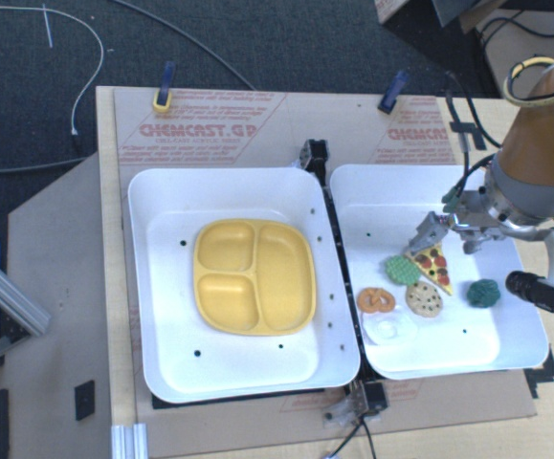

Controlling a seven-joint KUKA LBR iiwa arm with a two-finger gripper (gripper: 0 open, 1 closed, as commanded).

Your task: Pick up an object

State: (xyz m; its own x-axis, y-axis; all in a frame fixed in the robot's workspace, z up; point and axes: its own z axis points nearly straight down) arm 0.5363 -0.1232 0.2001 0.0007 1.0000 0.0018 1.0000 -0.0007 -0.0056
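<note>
Gripper (427, 238) above the right bin (372, 191), just over the pizza slice (433, 265) beside the green piece (401, 271); we cannot tell its opening. We judge a centred, vertical descent best, avoiding the cookie (424, 300).

"CHEMCAST GP" in red print, twice, on the brown board (257, 113) beneath both bins

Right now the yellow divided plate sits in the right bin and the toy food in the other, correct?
Not quite. The camera view shows the yellow divided plate in the left bin; the toy food lies in the right bin, below the gripper.
</note>
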